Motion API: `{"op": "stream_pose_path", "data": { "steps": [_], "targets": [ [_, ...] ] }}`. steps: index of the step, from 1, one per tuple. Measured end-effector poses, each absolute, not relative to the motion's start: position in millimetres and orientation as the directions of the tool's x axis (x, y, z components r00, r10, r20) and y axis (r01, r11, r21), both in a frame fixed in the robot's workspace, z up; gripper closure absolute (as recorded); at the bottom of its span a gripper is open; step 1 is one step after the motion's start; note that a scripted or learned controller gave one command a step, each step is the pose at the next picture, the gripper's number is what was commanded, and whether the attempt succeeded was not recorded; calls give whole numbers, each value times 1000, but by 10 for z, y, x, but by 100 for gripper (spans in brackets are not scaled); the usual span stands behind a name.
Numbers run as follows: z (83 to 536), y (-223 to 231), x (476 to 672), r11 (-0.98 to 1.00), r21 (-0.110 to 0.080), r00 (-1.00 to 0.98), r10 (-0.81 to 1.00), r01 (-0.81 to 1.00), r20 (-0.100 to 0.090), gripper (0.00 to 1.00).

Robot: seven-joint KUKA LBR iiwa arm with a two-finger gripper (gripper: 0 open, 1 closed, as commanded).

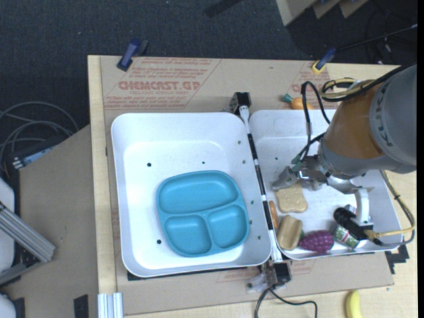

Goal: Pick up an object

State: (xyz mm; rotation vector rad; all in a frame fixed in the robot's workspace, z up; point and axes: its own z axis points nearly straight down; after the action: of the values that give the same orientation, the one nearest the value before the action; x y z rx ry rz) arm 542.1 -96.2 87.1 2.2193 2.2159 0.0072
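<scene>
Tan bread-slice-shaped piece [291, 200]: lies flat inside the right shallow white bin [278, 128], close to that bin's left wall and about midway along it. It rests on the bin floor, not lifted.

Hand [293, 177]: hangs low over the right bin, at the slice's far edge. Very near it or touching; cannot tell which. Whether the hand is wide or narrow cannot be told from this angle.

Grey arm with an orange band [354, 128]: reaches in from the view's right and covers the far-right part of the right bin.

Other contents of the right bin, toward its near-left corner:
- light-brown rounded block [289, 231], by the left wall, just nearer the camera than the slice
- purple grape cluster [317, 242], just beside the block, along the near wall

Left shallow white bin [132, 144]: pressed against the right bin's left wall. A blue three-compartment plastic plate [202, 211] lies flat in it, well apart from the right bin's contents.

Table [165, 78]: brown sheet with red printing, showing beyond the right bin's far wall and off to its left.
- blue clamp [131, 53], well off to the far left of the right bin
- blue-and-yellow clamp [323, 59], beyond the right bin's far wall
- small orange thing [298, 102], just beyond that far wall; kind unclear
- yellow curved thing [352, 305], nearer the camera than the right bin's near wall, cut by the frame edge
</scene>
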Motion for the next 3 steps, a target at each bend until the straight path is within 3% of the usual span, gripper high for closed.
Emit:
{"op": "stream_pose_path", "data": {
  "steps": [1, 2, 3],
  "targets": [
    [868, -929, 5034, -1, 6, 1, 1000, 1000, 0, 0],
    [867, -1551, 5597, -2, 6, 2, 1000, 1000, -3, 0],
    [866, -1341, 5457, 0, 5, 0, 1000, 1000, -1, 0]
  ]
}}
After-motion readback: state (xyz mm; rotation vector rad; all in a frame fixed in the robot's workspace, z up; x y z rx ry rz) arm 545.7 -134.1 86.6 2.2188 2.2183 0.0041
